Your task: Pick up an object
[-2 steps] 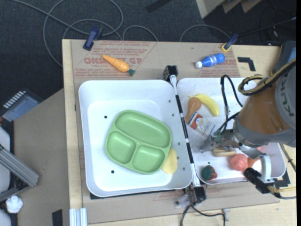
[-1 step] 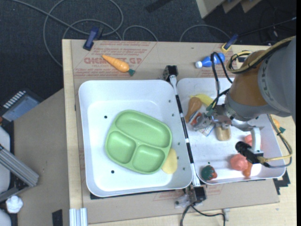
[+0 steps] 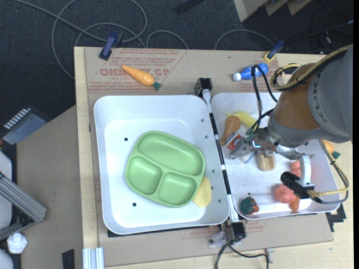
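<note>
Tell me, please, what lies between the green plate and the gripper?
In the camera view, the two bins' adjoining rims lie between the green plate and the gripper; a yellow piece lies beside the plate.

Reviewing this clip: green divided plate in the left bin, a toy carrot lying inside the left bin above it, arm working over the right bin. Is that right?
One detail is off. The toy carrot lies outside the bins, on the bench beyond the left bin, as the camera view shows. The rest stands: the green divided plate sits in the left bin and the arm works over the right bin.
</note>
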You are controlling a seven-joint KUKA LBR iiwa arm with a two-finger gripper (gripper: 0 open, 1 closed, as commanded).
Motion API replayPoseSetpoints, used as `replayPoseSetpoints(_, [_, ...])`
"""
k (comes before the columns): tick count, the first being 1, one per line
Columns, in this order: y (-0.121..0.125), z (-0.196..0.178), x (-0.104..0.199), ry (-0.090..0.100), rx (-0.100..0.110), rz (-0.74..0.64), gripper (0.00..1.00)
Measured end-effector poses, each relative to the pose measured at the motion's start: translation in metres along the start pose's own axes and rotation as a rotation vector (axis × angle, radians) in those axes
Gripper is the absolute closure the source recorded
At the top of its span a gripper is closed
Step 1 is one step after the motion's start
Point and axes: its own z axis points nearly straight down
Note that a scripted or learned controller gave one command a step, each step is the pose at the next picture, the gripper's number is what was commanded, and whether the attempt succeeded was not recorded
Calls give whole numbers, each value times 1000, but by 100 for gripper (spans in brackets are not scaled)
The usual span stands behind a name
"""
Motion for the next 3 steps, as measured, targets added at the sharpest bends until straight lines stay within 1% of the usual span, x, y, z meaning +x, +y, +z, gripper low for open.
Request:
replayPoseSetpoints(1, [94,-9,-25,6,25,-3,0])
replayPoseSetpoints(2, [97,-21,-24,1,12,-2,100])
replayPoseSetpoints(3, [97,-20,-24,1,14,-2,0])
